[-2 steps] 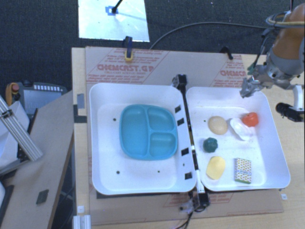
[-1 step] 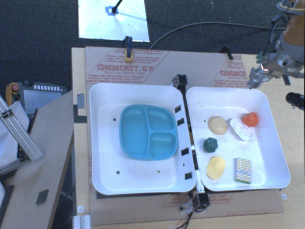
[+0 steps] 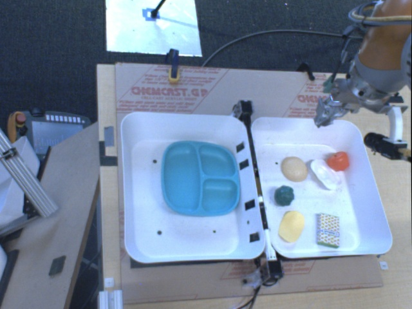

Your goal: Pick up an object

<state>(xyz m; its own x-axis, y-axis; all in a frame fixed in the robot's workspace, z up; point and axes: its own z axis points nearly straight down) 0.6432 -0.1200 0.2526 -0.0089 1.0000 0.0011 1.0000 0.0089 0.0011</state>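
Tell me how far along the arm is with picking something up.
Nothing looks picked yet. The gripper sits above the far rim of the right bin, with nothing visible between its fingers. The beige ball, white piece, orange object, green ball, yellow piece and patterned box all lie on the bin floor. Descent, grasp and lift remain.

This is a robot lab. A bench (image 3: 193, 82) carries two white bins (image 3: 138, 237) under a grey and orange arm (image 3: 386, 37). A control pendant (image 3: 55, 131) lies nearby.
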